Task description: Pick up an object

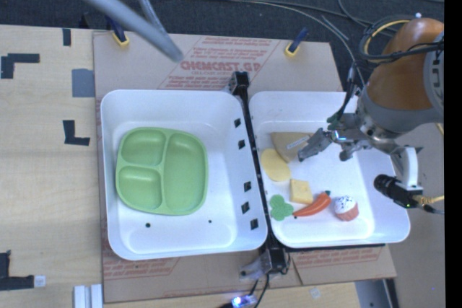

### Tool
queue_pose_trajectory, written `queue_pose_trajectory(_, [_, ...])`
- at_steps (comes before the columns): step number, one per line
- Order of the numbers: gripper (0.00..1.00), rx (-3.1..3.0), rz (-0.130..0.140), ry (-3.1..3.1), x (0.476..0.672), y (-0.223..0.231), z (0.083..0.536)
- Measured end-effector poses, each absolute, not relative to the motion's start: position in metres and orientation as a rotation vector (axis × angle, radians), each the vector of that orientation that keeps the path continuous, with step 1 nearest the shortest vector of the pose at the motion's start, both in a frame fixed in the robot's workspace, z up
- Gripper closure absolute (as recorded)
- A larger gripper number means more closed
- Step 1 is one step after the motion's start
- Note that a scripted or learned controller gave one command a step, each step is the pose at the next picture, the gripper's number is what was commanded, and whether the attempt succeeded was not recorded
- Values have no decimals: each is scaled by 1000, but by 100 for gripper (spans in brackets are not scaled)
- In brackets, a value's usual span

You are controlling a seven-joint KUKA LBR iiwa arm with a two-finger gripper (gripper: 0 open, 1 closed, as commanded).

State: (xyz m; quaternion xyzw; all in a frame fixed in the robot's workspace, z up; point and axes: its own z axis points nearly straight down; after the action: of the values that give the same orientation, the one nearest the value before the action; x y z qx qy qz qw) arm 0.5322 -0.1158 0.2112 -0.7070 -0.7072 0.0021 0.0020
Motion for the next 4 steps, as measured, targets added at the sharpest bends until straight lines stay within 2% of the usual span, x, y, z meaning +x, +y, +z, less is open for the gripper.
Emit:
queue_pose_trajectory(1, [0,-2217,6,-2219,535,-113,148])
queue_pose_trajectory(2, [0,-2216,7,-2218,529,-102,92])
queue_pose_trajectory(3, [100,-2216,4,-2221,530,-102,105])
queue_pose_trajectory(4, [100,-2222,-3,-2225,539,-108,153])
